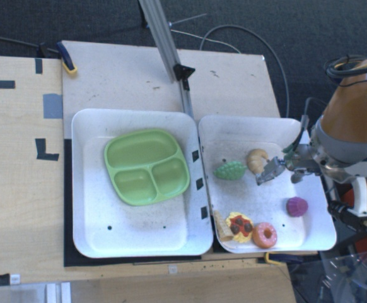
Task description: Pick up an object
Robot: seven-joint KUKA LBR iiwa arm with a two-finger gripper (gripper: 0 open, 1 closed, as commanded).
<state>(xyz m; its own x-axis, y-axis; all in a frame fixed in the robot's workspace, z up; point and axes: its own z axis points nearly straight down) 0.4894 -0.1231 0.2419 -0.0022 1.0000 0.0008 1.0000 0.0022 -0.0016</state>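
Note:
In the right bin (234, 128) lie a green bumpy toy (230, 170), a tan bread-like piece (256, 160), a purple berry (297, 206), a pink-frosted donut (265, 235) and a small pizza slice (236, 225). My gripper (268, 171) reaches in from the right, low over the bin floor just below and right of the tan piece. Nothing shows between its fingers. The green toy lies to its left, a short gap away.
The left bin (89, 226) holds a green divided plate (147, 165). A metal pole (161, 30) runs from the top down to the bins' shared edge. A cable (246, 33) loops behind the right bin. The arm's orange band (350, 112) stands at the right.

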